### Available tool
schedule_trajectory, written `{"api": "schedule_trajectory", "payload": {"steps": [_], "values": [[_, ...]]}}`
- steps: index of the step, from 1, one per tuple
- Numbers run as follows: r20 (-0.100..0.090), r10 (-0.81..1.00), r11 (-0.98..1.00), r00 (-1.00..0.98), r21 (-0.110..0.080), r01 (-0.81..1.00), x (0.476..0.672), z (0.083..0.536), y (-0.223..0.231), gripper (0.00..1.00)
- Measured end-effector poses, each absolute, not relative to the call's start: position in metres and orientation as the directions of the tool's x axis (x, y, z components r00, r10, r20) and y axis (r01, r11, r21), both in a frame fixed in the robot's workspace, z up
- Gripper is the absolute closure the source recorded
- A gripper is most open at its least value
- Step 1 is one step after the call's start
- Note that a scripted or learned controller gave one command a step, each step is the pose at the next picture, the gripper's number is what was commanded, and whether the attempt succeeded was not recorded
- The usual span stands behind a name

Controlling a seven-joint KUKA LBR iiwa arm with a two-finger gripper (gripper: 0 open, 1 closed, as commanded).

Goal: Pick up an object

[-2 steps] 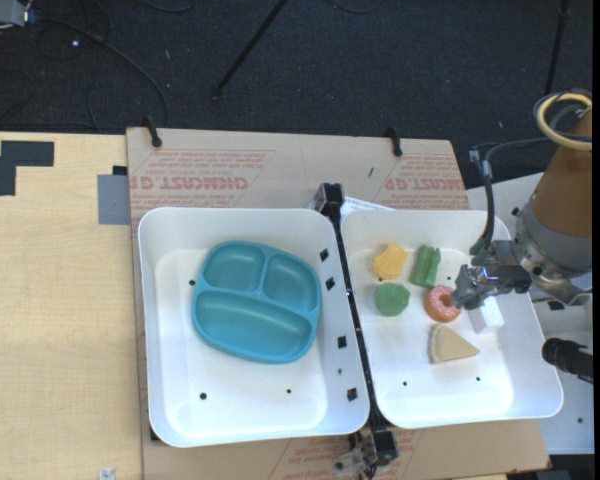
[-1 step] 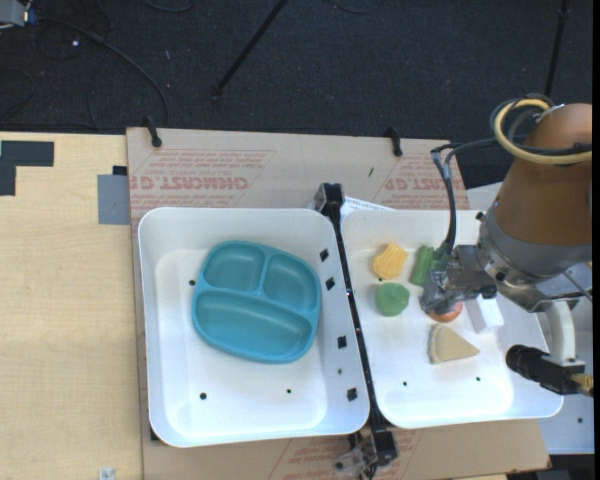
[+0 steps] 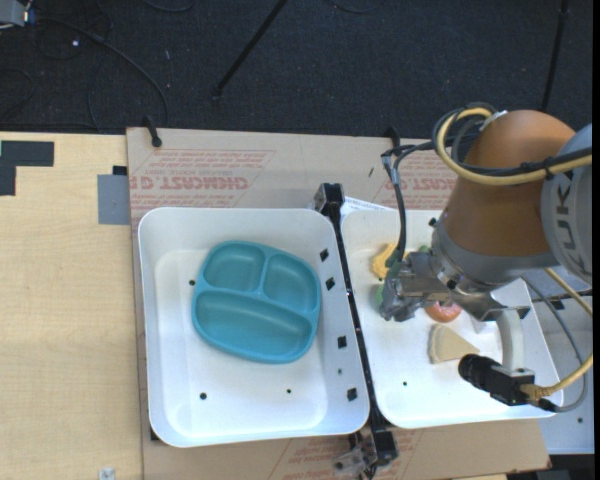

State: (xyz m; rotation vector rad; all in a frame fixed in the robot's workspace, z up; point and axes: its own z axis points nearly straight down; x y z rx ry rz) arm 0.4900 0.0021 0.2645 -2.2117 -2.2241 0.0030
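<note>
tool (image 3: 398,301) near right bin's (image 3: 400,408) divider edge

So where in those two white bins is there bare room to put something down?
Left bin: bare floor in front of the teal divided plate and a strip along its left wall. Right bin: bare near the front-left corner. Crowded under the gripper, around the yellow piece, red piece and tan wedge.

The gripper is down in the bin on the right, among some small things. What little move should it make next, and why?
Probably a short, slow lift straight up. The gripper sits low in the right bin, beside a yellow piece and a red object. The view does not settle whether it holds anything, and rising a little would show that.
</note>
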Motion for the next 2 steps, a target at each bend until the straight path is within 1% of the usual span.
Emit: {"api": "schedule_trajectory", "payload": {"steps": [1,2], "values": [[0.002,1.000,0.006,-0.006,-0.007,1.000,0.486,0.258,0.062,1.00],[0.000,1.000,0.004,-0.004,-0.007,1.000,0.489,0.248,0.102,1.00]]}}
